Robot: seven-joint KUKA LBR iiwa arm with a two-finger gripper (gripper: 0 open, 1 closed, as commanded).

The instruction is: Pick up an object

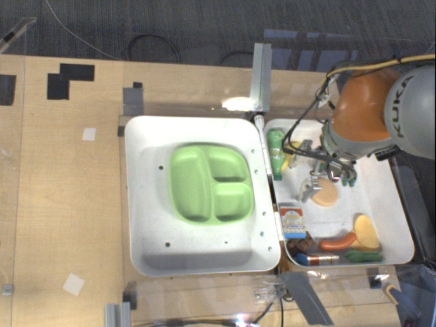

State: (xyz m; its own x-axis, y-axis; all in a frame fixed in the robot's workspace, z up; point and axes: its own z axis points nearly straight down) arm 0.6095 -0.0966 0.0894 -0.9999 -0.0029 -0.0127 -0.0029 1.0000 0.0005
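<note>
The disc (328, 197), tan and flat, lies mid right bin (402, 230), at 3 o'clock from the green tray (208, 182) in the left bin (146, 251). The gripper (315, 187) hovers at its 10 o'clock edge; whether the jaws are spread I cannot tell. Best to centre over the disc, then descend straight, since a flat piece slips easily.

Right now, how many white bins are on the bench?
2. The left bin holds a green divided tray; the right bin holds small objects, beneath the arm.
</note>
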